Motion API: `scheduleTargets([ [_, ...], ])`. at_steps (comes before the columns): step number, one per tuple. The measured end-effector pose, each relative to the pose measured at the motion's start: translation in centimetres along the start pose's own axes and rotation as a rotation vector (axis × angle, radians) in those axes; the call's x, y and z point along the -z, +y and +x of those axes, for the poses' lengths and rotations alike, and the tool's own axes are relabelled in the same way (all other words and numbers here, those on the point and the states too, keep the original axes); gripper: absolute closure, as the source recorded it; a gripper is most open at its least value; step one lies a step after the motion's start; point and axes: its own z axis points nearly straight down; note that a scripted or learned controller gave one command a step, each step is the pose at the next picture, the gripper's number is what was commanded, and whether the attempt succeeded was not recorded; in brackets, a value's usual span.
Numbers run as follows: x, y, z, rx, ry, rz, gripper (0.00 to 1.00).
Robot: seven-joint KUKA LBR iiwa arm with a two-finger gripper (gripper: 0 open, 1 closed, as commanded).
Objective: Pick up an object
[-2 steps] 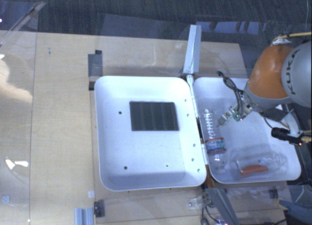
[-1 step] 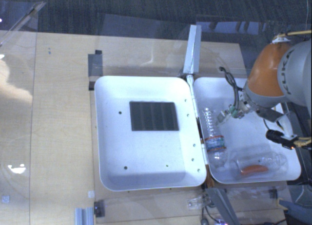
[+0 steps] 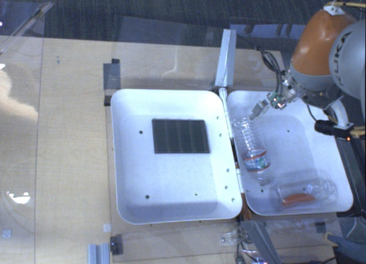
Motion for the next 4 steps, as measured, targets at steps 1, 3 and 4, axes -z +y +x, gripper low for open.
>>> scheduleTargets([
  [1,-5.9,-3.0,3.4,0.173,0.004,0.003,0.00],
  [3,-6.6,-13.8,-1.2,0.007,-0.014,-0.013,0.00],
  [4,-6.6,-11.5,8.2,0.012,-0.003,-0.012,0.00],
])
